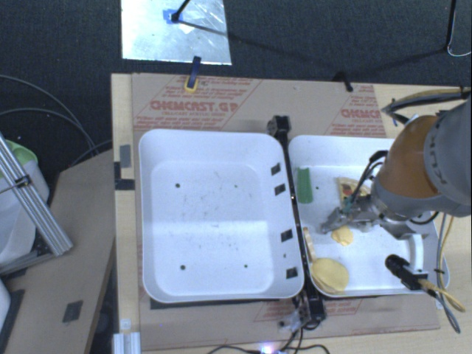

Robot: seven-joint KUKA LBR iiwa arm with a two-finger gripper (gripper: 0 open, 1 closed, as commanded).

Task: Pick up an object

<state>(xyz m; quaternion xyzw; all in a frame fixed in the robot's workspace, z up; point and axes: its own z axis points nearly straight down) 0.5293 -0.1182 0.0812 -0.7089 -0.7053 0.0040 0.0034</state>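
Gripper (335, 221) is set low inside right bin (324, 153), just beside a small pale-yellow lump (341, 235), prob. the pick target as it's the nearest item. Jaw state can't be told; it's masked by the wrist. A rounder yellow piece (330, 274) is seen nr the front wall and a green block (303, 185) by the left wall. Left bin (214, 220) isn't being addressed.

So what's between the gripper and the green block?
Nothing. The camera view shows bare floor of the right bin between the gripper and the green block.
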